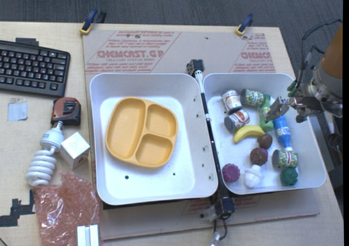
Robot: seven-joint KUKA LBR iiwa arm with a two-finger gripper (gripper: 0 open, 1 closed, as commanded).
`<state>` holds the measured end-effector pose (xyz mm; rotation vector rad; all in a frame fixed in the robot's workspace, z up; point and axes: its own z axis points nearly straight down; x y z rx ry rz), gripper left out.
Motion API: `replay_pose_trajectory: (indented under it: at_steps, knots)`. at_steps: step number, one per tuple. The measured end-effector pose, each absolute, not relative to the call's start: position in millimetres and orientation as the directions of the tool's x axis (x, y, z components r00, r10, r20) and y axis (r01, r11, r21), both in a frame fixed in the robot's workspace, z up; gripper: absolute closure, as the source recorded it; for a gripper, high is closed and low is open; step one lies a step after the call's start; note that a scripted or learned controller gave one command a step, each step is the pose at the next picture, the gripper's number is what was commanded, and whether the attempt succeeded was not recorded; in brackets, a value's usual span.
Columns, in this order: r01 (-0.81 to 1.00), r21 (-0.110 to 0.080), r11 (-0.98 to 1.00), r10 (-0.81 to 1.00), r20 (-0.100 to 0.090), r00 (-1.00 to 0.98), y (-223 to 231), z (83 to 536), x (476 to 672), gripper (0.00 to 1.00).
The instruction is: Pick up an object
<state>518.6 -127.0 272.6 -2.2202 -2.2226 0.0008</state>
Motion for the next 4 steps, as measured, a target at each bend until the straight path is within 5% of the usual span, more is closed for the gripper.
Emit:
replay_pose_trajectory:
  at_steps: [1, 2, 3, 4]
  knots:
    - [1.000, 0.000, -0.001, 1.000, 0.000, 0.001, -185, 164, 528.3, 0.00]
    - [1.000, 0.001, -0.001, 1.000, 0.000, 0.001, -137, 93, 515.1, 0.00]
    - [1.000, -0.001, -0.002, 1.000, 0.001, 0.002, -102, 92, 477.4, 0.00]
    - [1.000, 0.002, -0.004, 1.000, 0.000, 0.004, -103, 102, 478.8, 1.00]
